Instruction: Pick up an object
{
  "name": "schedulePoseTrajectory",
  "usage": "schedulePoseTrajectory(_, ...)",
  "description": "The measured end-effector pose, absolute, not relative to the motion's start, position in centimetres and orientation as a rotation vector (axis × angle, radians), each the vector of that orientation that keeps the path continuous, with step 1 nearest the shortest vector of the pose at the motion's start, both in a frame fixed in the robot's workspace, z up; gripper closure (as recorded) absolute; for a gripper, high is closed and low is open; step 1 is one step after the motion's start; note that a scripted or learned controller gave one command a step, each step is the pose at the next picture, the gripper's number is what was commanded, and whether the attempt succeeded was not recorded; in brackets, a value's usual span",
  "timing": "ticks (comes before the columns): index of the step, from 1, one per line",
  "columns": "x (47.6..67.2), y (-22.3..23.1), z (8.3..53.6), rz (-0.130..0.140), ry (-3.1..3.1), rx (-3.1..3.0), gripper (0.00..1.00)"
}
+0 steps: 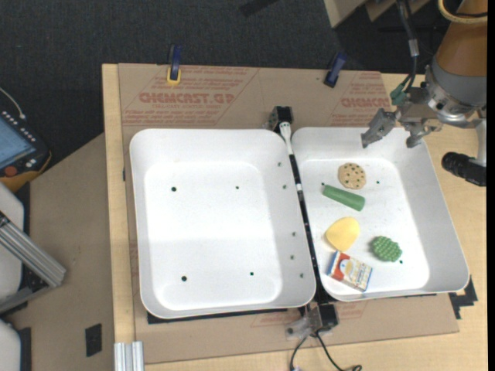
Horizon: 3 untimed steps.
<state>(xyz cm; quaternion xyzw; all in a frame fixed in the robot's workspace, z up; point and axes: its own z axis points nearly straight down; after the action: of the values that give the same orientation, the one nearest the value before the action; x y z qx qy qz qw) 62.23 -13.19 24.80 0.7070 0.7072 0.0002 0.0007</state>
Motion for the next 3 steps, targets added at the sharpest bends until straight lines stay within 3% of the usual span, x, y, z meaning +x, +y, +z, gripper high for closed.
schedulePoseTrajectory(1,54.9,-12.1,8.1,-0.003,2.223,2.23,0.0)
schedulePoseTrajectory(2,47.6,-9.3,8.4,-0.005,2.226,2.229,0.0)
schedulePoseTrajectory(3,48.0,-9.4,9.6,0.005,2.218,2.221,1.0)
